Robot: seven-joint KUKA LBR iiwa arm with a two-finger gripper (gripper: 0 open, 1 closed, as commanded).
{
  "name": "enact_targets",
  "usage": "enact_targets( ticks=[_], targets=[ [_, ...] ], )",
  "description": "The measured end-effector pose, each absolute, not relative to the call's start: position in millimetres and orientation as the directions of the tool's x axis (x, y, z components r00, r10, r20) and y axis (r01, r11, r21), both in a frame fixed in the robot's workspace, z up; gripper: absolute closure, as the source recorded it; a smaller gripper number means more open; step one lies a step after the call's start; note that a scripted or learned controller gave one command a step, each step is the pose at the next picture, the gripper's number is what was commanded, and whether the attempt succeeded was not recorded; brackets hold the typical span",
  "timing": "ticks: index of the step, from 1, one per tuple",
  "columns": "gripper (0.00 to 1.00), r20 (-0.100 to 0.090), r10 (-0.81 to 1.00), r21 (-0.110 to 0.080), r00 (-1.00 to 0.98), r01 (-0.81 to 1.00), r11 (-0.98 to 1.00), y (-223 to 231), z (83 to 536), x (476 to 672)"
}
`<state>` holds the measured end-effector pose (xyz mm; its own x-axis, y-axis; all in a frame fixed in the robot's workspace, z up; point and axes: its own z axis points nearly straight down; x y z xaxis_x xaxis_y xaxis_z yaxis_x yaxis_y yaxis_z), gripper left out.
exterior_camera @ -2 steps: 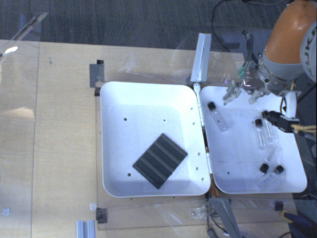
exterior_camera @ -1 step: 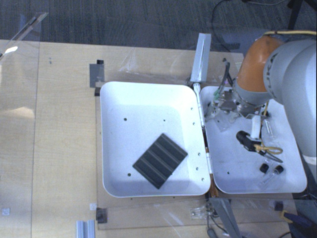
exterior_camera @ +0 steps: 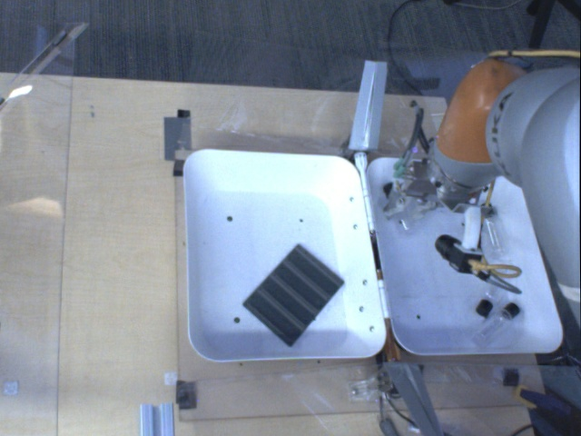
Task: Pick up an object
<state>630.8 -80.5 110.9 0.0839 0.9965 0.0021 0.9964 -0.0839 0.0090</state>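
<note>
Over right bin [exterior_camera: 545, 334], gripper [exterior_camera: 404, 198], scissors [exterior_camera: 477, 263] nearby

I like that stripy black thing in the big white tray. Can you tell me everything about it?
The stripy black thing is a flat, dark rectangle with raised ridges running along its length, maybe rubber or plastic. It lies flat on the floor of the left bin, turned diagonally, towards the front. Nothing else touches it.

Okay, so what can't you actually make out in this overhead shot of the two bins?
- The hand: the arm's wrist covers it from above, so its state and contents are unreadable.
- Small dark items in the right bin: too small to identify.
- Scissors-like tool: blurred, identity uncertain.
- Arm: cut off by the frame's right side.
</note>
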Motion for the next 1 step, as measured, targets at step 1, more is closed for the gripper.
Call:
enact_targets(
  ticks=[1],
  targets=[
    [1.00, 0.003, 0.888, 0.005, 0.459, 0.888, -0.459, -15.0, 213.1, 669.7]
  ],
)
